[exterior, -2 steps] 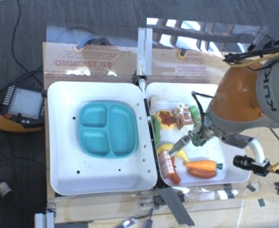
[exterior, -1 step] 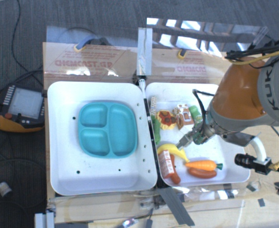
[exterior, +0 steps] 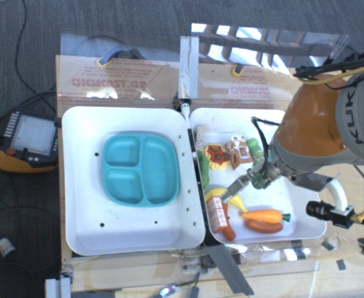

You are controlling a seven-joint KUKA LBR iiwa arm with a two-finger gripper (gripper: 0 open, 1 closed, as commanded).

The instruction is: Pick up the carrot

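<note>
Gripper (exterior: 230,192) hangs low inside right bin (exterior: 306,228), fingers slightly parted, holding nothing, tips beside yellow banana (exterior: 222,196). Carrot (exterior: 263,216) lies near bin's front edge, right of gripper, touching red sausage (exterior: 265,226) below it. Same bin: ketchup bottle (exterior: 219,216), pizza slice (exterior: 217,156), green pieces. Left bin (exterior: 82,228) holds teal divided plate (exterior: 140,169).

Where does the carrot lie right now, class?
The carrot lies in the right bin, near its front edge, directly above a red sausage-like piece and right of the yellow banana; the tool hovers up-left.
</note>
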